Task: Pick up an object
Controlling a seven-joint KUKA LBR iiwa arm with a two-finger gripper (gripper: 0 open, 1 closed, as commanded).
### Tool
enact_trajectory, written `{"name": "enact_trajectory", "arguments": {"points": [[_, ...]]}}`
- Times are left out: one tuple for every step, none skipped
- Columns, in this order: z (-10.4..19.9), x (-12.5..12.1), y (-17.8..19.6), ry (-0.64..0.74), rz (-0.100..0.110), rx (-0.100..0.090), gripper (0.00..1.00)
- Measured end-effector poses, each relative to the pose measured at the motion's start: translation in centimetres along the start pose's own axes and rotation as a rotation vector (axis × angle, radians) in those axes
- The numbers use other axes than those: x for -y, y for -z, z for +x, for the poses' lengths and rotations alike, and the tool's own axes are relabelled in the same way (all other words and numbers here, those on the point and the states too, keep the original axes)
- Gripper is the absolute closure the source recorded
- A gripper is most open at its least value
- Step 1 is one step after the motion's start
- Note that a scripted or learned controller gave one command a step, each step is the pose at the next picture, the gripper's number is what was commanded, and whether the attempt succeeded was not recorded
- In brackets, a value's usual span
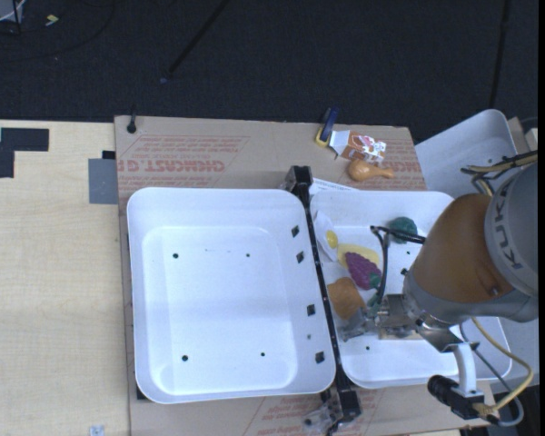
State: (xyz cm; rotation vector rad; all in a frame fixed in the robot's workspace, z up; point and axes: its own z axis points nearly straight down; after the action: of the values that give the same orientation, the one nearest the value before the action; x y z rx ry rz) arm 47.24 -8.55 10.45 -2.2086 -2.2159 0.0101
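Grey arm [527, 234] w/ orange band [459, 248], "KUKA" lettering, yellow/black cables, metal tool [368, 321].

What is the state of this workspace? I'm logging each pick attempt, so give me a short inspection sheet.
Surface: cardboard-covered bench bearing a left bin and a right bin.
Job's things: in the right bin, an orange item, a purple item, a yellow item, a teal item.
Clutter: orange toy and small packet on the cardboard behind the right bin.
Grippers: tool low over the right bin beside the orange item; nothing seen between its fingers.
Cables: loops by the arm's base; more on the dark floor.
Surroundings: dark floor behind, wooden table at left.
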Motion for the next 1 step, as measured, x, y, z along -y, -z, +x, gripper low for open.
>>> {"name": "enact_trajectory", "arguments": {"points": [[0.21,-6.05,-1.18,-0.005,-0.02,0.009,0.0]]}}
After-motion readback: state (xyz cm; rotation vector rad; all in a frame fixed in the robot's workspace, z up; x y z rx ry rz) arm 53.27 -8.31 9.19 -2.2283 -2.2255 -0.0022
